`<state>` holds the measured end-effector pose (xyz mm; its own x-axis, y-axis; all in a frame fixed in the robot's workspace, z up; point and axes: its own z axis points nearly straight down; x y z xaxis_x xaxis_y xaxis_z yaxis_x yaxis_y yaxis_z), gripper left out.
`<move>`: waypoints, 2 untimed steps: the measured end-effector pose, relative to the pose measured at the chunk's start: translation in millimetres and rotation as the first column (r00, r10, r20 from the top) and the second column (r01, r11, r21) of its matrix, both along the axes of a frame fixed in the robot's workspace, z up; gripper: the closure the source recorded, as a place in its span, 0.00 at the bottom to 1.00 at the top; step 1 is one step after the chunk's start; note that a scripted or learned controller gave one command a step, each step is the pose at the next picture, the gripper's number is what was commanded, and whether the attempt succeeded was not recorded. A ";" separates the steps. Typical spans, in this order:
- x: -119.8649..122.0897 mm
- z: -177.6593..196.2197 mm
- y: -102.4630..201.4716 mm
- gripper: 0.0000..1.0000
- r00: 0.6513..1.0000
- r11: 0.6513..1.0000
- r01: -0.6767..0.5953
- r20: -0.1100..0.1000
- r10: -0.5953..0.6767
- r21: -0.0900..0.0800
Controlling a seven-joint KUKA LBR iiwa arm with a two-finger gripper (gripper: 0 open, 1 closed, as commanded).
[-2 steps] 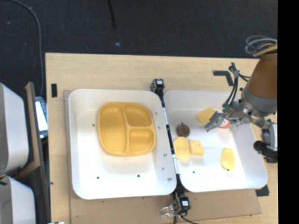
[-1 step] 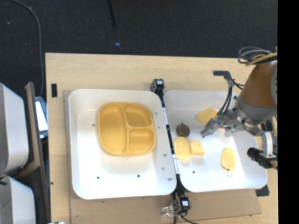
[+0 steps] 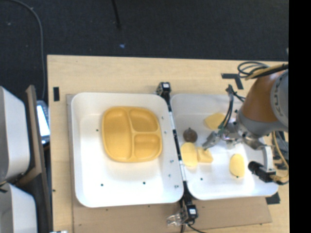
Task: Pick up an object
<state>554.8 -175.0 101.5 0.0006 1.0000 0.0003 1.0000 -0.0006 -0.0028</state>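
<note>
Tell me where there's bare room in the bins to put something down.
Left bin: bare floor around the yellow tray, widest along its front. Right bin: crowded by yellow pieces, a brown lump and the gripper.

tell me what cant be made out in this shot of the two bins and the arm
- Gripper, camera view: small and blurred over the right bin; whether its fingers are open or shut cannot be told.
- Yellow piece near the bin's far wall: partly covered by the arm.
- Small brown object: too small to identify.
- Arm: cut off by the view's right edge.
- Yellow divided plate in the left bin: fully visible.
</note>
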 end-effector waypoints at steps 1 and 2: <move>1.0 13.0 -0.9 1.00 1.000 1.000 0.002 0.004 -0.002 -0.001; 5.7 61.1 -10.3 1.00 1.000 1.000 0.001 0.008 -0.001 -0.002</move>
<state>560.5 -185.2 162.5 0.0017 1.0000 -0.0015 1.0000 -0.0017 0.0049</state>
